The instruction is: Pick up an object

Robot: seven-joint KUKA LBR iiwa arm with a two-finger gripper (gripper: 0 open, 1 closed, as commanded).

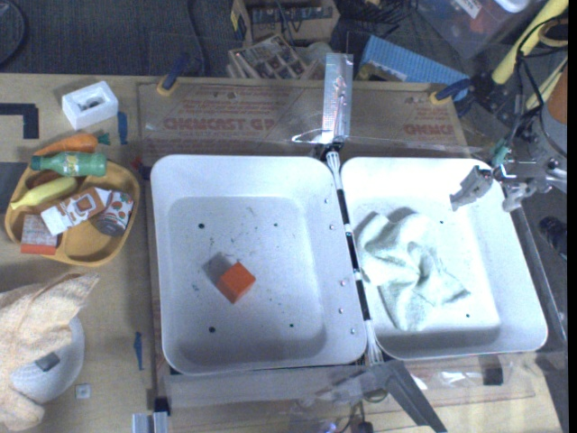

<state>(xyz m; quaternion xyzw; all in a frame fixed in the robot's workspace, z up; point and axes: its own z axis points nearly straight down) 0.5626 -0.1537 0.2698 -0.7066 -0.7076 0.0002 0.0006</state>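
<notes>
An orange block (237, 281) lies in the left bin (180, 197), a little left of its middle, with a grey face turned to the upper left. A crumpled white cloth (407, 265) lies in the right bin (514, 278), toward its left side. My gripper (492, 191) hangs over the far right corner of the right bin, above and to the right of the cloth. Its two fingers (470, 188) are spread apart, open, with nothing between them.
A divider rim (350, 251) runs between the two bins. A yellow bowl (72, 242) with toy food sits left of the bench, a white box (89, 104) behind it, and a cloth bundle (41, 332) at the lower left. Cables and clutter lie beyond the far edge.
</notes>
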